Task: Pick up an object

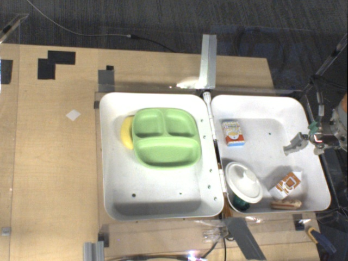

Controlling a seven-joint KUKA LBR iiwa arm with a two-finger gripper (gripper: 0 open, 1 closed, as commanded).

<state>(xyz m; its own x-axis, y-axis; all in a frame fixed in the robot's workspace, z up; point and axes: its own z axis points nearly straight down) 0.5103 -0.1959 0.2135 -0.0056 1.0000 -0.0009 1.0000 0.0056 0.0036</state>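
Observation:
My gripper (pixel 295 143) hangs over the right part of the right bin (pixel 272 105), reaching in from the right edge. Nothing shows in it. A small red, white and orange box (pixel 232 132) lies in the bin's left part, well to the left of the gripper. A white round lid (pixel 245 180) rests on a dark green cup (pixel 237 202) at the bin's front left. An orange and white packet (pixel 287 184) lies below the gripper, with a brown stick (pixel 285 204) just in front of it.
The left bin (pixel 157 194) holds a green divided plate (pixel 165 136), and a yellow object (pixel 126 133) pokes out from under its left side. A metal post (pixel 209 61) stands behind the divider between the bins. Cables hang at the right.

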